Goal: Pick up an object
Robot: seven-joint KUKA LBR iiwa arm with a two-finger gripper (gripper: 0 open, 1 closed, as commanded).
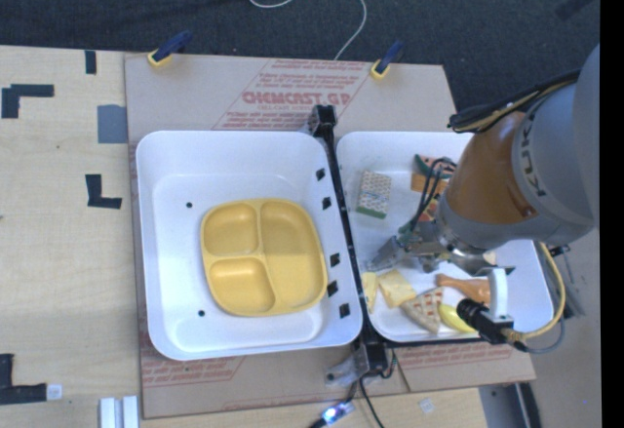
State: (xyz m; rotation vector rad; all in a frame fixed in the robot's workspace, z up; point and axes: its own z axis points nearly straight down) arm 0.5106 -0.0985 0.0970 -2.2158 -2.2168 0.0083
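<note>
Gripper (402, 251) is low in the right bin (546, 294), lower centre-right of frame — finger state can't be told. Nearest pick: pale cheese wedge (394, 291), just below it — toast-like slice (422, 309) beside.

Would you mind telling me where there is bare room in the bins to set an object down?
The left bin has a bare white margin all around the yellow divided plate. The right bin is crowded: food pieces along its near edge, the sponge up top, the arm over the rest.
</note>
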